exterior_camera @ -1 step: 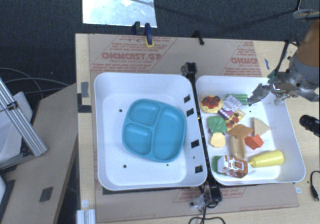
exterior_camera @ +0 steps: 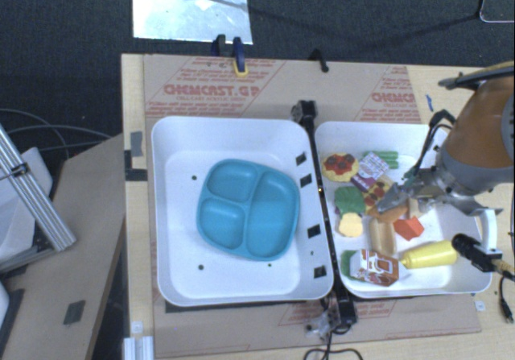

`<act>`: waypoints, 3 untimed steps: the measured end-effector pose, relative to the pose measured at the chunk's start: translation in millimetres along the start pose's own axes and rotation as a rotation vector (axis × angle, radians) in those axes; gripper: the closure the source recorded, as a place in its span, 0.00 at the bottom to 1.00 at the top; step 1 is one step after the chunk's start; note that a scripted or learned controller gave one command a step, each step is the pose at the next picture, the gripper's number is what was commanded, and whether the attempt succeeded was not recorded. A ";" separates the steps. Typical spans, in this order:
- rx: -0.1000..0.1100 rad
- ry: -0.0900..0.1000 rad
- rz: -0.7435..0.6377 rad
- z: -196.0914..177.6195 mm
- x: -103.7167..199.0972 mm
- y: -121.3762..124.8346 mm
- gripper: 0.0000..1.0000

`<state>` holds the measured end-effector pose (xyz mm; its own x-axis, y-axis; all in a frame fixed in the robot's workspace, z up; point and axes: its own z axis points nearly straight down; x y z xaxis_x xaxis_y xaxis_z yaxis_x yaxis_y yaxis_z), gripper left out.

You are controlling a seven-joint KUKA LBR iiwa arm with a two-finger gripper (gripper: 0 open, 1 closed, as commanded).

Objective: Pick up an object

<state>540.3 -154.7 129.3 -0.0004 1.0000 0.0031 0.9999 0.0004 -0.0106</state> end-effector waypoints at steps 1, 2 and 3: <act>-0.009 0.002 -0.008 46.9 76.2 -29.2 0.00; -0.010 -0.003 0.000 46.0 71.4 -52.2 0.00; -0.021 -0.003 -0.007 -60.0 98.4 -52.3 0.00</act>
